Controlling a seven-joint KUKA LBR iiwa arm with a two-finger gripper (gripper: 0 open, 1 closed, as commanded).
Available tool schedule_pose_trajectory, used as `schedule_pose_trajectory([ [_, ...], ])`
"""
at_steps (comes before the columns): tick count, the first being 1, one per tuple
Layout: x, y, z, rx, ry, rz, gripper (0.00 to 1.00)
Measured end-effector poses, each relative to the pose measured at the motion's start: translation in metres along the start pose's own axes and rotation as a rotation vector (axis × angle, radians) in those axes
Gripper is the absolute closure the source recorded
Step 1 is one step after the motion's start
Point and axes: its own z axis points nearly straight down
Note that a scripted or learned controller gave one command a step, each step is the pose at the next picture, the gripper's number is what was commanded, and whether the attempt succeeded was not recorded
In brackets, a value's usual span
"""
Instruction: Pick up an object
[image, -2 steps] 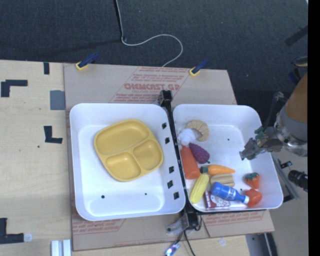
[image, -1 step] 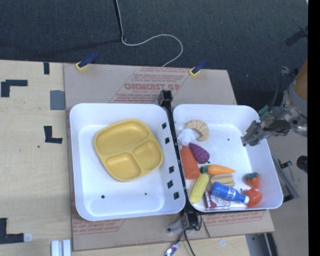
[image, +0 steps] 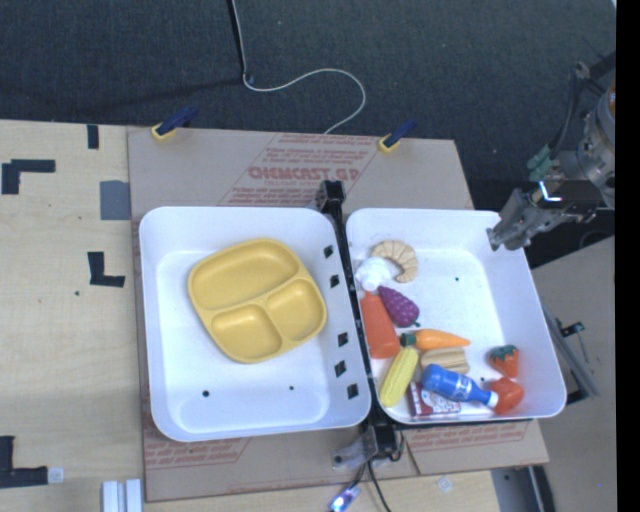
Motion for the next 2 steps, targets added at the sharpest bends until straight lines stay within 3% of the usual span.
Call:
schedule_pose_trajectory([
  [1, -0.037, -0.002, 0.033, 0.015, -0.001, 0.011, 1.0],
  [2, -0.065, -0.002, 0.045, 0.014, -0.001, 0.01, 1.0],
])
